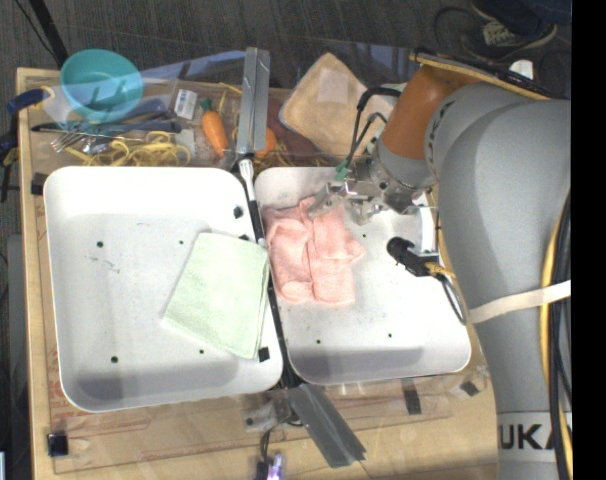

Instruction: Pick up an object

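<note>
Pink cloth (313, 253) just below pincer (335, 196)

I see open floor in the right bin (383, 353) below the pink cloth (313, 258); the green cloth (221, 293) blocks the left bin's (103, 268) right side.

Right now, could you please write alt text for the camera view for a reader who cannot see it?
The gripper hangs over the pink cloth in the right bin. A pale green cloth lies in the left bin.
</note>
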Robot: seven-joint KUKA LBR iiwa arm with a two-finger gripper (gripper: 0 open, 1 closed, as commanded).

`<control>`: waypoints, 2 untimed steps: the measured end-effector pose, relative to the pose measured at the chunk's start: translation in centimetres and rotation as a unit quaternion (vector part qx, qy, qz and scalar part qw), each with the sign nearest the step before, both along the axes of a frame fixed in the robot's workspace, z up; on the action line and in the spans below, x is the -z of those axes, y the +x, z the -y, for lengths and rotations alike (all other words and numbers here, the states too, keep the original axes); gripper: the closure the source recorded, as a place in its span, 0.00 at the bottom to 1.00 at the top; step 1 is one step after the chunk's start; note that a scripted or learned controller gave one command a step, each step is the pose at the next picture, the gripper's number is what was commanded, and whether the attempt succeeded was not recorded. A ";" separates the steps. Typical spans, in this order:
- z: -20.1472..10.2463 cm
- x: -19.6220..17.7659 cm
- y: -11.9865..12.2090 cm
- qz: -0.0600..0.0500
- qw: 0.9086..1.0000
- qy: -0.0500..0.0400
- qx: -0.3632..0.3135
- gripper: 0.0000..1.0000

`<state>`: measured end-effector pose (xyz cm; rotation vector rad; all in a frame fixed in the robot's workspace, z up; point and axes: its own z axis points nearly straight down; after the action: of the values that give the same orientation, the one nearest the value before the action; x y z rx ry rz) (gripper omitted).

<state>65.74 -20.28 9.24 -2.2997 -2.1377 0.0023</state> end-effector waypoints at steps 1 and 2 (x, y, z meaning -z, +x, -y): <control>-3.9 0.0 -0.1 -0.001 0.979 0.001 -0.204 0.00; -4.0 -1.0 0.0 -0.001 0.979 0.001 -0.206 1.00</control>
<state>65.74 -16.28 10.27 -1.8093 -2.5637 0.0029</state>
